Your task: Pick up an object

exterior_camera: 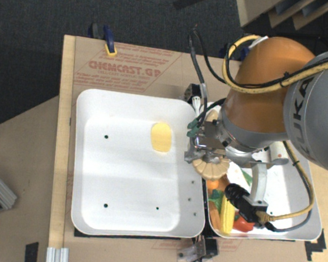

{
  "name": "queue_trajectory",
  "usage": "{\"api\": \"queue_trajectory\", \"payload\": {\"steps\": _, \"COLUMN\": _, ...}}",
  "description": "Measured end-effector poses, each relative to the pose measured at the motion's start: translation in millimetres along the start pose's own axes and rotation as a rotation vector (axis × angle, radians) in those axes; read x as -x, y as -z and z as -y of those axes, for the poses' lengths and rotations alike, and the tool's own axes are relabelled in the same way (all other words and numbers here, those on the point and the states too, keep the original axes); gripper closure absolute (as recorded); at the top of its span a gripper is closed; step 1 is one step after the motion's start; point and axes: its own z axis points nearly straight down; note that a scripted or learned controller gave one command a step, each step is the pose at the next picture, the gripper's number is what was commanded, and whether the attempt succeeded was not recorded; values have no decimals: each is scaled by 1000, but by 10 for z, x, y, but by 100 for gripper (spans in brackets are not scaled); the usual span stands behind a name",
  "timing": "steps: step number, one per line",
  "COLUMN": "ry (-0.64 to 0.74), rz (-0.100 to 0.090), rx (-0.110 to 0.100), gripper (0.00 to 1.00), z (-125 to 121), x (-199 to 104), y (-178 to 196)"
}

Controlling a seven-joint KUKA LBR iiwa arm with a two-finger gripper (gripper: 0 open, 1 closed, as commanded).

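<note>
Nearest us, at lower right of the frame, toys [229, 211] crowd the right bin [295, 218]. Our gripper [207, 162] hangs above a tan disc [212, 170]; we cannot tell its state. We should descend centred on one toy. Farther off, a yellow piece [161, 137] lies in the left bin [113, 210].

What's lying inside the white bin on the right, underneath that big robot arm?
Toy food near the right bin's front: a corn cob, something green, something red, and a tan ridged disc. The arm covers the rest.

"CHEMCAST GP" on brown board [124, 68]
</note>
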Motion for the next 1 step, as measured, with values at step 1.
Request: {"api": "queue_trajectory", "payload": {"steps": 1, "ry": 0, "rz": 0, "rx": 0, "gripper": 100, "z": 141, "x": -294, "y": 112}}
